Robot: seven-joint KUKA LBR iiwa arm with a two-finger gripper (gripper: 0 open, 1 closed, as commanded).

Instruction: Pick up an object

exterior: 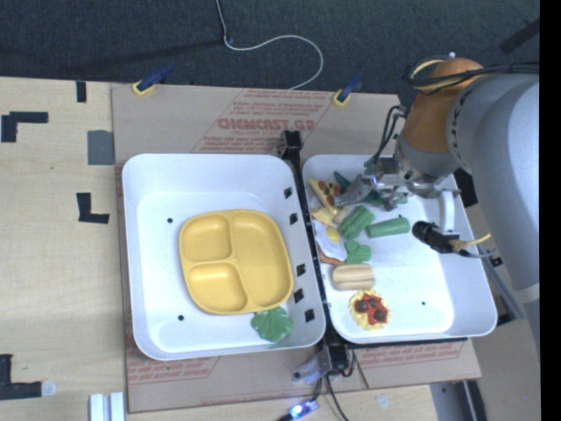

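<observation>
Gripper: [387,188] low in the right bin [473,324], near its 12 o'clock edge, over the heap of toy food; whether it is apart or together I cannot tell, and nothing can be seen clamped in it.
Left bin: [142,175] holds a yellow plate [235,261] at its centre and a green leaf [273,324] at 5 o'clock, touching the plate's rim.
Heap: at 10 o'clock in the right bin, pressed against the wall shared with the left bin; small pieces lie touching or overlapping, with a green roll [354,222] on the heap's right side.
Green stick: [387,228] lies flat at 6 o'clock from the gripper, just beside the roll; probably the nearest target.
Bun: [353,276] at 8 o'clock in the right bin, apart from the heap.
Tart: [369,309] at 7 o'clock, alone on bare floor.
Arm: [491,147] comes in from 3 o'clock, orange band above the wrist.
Step in hand: likely settling on a piece to grasp; nothing lifted yet.
Doing it well: choose a piece with bare floor on both sides, such as the stick, span its short width, go down square to the floor, close fully, then lift straight up. The heap invites a glancing or double grab.
</observation>
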